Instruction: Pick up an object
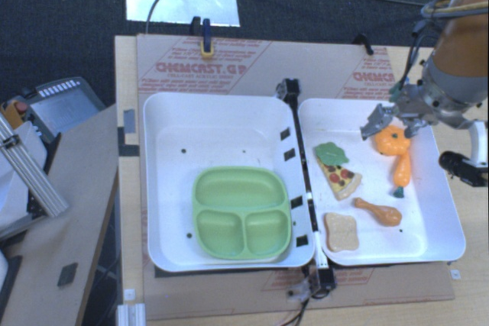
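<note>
Camera view: green tray (242, 211) in left bin (164, 164); jaws spread above orange toy (393, 141).

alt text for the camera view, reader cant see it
A grey robot arm's gripper hovers over an orange toy in the right bin, which also holds toy pizza, drumstick and bread. The left bin holds a green divided plate.

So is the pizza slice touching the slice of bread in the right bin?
Apart. In the camera view, bare white bin floor shows plainly between the pizza slice and the slice of bread below it.
</note>
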### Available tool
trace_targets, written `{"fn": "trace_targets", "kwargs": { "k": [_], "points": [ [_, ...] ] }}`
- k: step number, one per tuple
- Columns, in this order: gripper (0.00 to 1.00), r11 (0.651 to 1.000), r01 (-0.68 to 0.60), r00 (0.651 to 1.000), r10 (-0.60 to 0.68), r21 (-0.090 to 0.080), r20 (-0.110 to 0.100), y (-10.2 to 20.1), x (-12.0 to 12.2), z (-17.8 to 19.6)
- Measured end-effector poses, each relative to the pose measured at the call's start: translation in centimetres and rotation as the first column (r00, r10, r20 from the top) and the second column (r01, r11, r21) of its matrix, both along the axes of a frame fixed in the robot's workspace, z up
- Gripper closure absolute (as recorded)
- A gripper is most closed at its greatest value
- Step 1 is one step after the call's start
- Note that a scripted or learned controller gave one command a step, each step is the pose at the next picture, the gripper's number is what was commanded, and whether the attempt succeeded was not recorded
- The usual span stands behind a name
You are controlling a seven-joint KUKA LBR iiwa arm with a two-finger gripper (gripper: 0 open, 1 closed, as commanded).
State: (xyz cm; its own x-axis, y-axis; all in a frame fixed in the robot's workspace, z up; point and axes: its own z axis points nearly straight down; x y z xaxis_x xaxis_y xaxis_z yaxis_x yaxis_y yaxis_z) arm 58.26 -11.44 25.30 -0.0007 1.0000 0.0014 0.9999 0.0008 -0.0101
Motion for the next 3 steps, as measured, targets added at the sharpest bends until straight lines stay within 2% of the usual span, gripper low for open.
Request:
{"fn": "trace_targets", "kwargs": {
  "k": [1,2,3],
  "points": [
    [0.0,1.0,-0.002,1.0,0.002,-0.001,0.011,0.0,0.2,0.6],
    [0.0,1.0,0.0,1.0,0.0,-0.002,0.009,-0.9,0.8,-4.5],
    [0.0,1.0,0.0,1.0,0.001,-0.001,0.007,-0.5,0.3,-8.9]
  ]
}}
